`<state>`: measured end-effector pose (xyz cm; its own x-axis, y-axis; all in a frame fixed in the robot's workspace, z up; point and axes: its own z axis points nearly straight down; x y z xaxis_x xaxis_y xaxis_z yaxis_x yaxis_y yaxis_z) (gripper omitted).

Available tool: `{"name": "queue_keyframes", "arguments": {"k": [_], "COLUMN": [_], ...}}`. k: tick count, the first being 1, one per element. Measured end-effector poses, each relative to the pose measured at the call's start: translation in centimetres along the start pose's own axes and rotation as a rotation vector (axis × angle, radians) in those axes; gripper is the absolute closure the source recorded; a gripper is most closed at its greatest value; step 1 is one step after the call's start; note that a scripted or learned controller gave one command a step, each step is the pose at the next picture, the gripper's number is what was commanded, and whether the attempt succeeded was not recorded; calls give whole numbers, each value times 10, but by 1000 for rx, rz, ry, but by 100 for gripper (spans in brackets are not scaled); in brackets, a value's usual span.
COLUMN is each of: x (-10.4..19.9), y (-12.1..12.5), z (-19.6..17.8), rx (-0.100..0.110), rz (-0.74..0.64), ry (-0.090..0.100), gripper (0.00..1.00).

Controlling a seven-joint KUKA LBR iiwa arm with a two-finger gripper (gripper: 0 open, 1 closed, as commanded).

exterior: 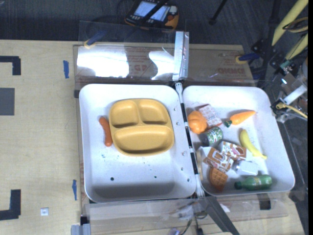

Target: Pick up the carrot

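Two white bins side by side on a pale wooden desk (pixel 39 146), seen from above at a slant

In the right bin (pixel 281 146): the carrot (pixel 242 116), lying on its side toward the far right part of the bin floor – orange body pointing right, small green stub at its left end. Bare white floor around it, touching nothing. Just to its left, a pink and white packet (pixel 210 114) and a round orange fruit (pixel 197 123) against the wall between the bins. Nearer the camera, a green can (pixel 213 135) on its side, then a yellow banana (pixel 251 144) lying at a slant below the carrot and apart from it. Further down, a brown and white carton (pixel 225 155), a small white block (pixel 247 168), a waffle-patterned piece (pixel 218 177) and a dark green bottle (pixel 253 182) lying flat along the near wall

In the left bin (pixel 93 180): a yellow divided plate (pixel 141 126) with three compartments, set toward the far half – and a reddish-orange sausage (pixel 106 131) just beside its left rim, lying lengthwise

Beyond the bins, a clear plastic panel (pixel 127 58) catching glare, and a handheld control pendant (pixel 151 12) with a lit screen on the dark floor
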<state>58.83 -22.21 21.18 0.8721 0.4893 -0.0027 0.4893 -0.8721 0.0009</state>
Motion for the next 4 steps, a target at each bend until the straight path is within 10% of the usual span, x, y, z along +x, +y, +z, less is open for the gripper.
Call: {"name": "queue_keyframes", "arguments": {"k": [4], "x": [23], "y": [11], "z": [-33], "rx": [5], "rz": [-183], "ry": [-1], "gripper": [100]}}
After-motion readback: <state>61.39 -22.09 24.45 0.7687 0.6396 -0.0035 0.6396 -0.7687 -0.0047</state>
